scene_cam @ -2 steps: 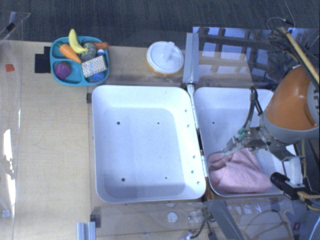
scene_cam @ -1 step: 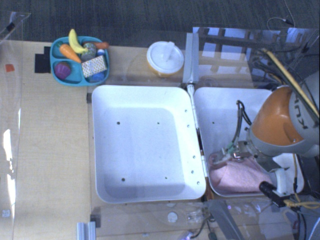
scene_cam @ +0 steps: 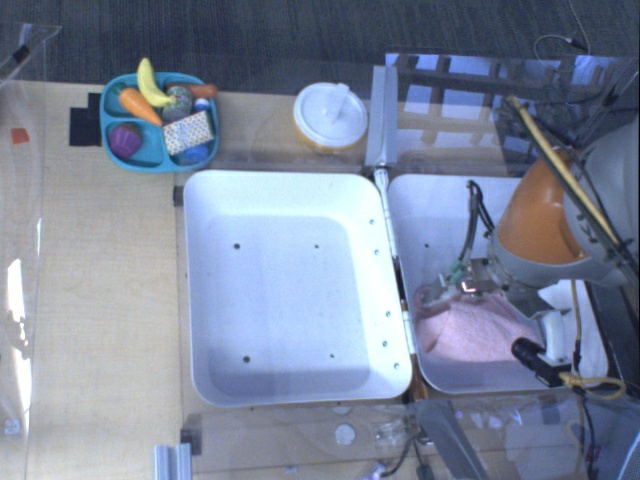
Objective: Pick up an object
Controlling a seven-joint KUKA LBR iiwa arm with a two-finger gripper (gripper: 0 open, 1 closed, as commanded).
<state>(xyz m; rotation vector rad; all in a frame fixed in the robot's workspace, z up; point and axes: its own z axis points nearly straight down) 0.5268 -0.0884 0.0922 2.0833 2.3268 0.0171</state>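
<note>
Low in the right bin, the gripper sits at the upper left edge of the pink cloth — touching or just above it, and its grip cannot be told. That cloth lies crumpled in this bin's near half. Left of the right bin stands the left bin; beyond it, a blue tray of toy food and a white lidded cup.

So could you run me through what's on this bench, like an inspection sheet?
Surface: wooden bench bearing left bin and right bin.
Job's things: pink cloth lying in right bin.
Clutter: blue tray of toy food, white lidded tub, both behind the left bin.
Grippers: gripper low over the cloth's edge; grasp unclear.
Cables: black cable along the arm.
Surroundings: dark carpet beyond the bench.
</note>
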